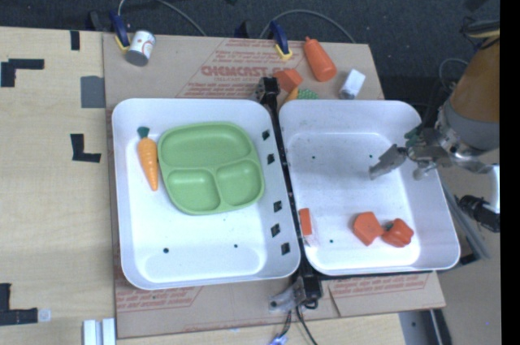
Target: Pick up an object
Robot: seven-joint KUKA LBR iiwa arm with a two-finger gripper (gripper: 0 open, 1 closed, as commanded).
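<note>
My gripper [404, 162] hangs over the right side of the right bin [341, 118], fingers open with nothing between them. One grey finger [387, 161] points left and down toward the bin floor. Below it, near the bin's front right corner, lie an orange block [367, 227] and a red-orange piece [397, 233], touching each other. A small orange piece [305, 220] rests against that bin's left wall. In the left bin [130, 238] a toy carrot [148, 159] lies beside a green divided plate [213, 166].
Behind the bins on the cardboard sit an orange bottle shape [319, 59], a white cube [353, 82], a small orange item [289, 79] and a silver can [140, 45]. Blue clamps [120, 30] and cables run along the back edge.
</note>
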